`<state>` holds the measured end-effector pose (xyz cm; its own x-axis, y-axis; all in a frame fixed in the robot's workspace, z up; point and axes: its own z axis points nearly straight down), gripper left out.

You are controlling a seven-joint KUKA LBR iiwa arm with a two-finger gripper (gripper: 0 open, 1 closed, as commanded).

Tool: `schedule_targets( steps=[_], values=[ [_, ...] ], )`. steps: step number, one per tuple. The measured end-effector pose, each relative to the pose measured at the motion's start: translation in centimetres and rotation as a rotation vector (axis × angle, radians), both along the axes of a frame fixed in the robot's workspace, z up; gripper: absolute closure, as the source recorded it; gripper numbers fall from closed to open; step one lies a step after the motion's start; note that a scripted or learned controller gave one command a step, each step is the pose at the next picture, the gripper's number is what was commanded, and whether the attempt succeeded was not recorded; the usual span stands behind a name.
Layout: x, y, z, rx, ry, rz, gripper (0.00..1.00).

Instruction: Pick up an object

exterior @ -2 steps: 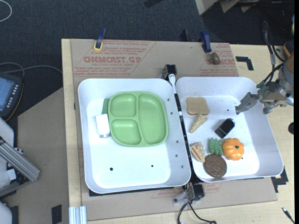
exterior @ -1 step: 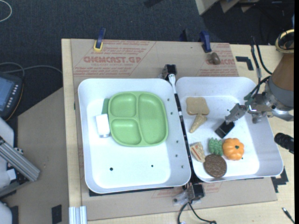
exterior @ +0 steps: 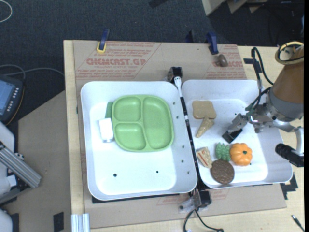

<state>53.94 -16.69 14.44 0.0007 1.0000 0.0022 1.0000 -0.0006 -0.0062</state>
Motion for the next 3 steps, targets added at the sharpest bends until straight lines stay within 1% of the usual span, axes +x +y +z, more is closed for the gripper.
schedule_targets(
  steps=[1, 2, 3],
  values=[
    [-0.1, 0.1, -5.3, 0.0, 0.0, 0.001, 0.0],
    [0.0, 0.0, -4.0, -0.003, -0.007, -0.001, 1.0],
    [0.6, 0.1, 2.3, -0.005, -0.013, 0.002, 1.0]
  ],
)
